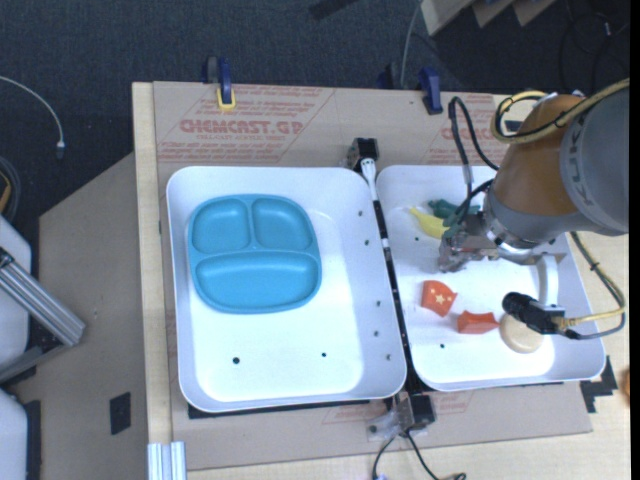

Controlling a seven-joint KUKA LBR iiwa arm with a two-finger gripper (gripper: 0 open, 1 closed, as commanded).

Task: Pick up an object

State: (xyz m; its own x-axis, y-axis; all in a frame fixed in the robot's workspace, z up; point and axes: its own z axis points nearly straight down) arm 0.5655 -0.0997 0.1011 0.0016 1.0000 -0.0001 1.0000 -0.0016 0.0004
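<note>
Camera view | bench [300, 128] plywood, dark carpet around | gripper [458, 253] state unclear

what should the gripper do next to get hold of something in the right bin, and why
Probably shift a little toward the near side and descend over the orange block. The gripper hangs low in the right bin, between the yellow piece and that block, with nothing visibly between its fingers. The block lies apart from its neighbours, so it looks the easier target.

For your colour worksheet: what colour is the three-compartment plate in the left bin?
Light blue: the divided plastic plate, clearest in the camera view.
</note>
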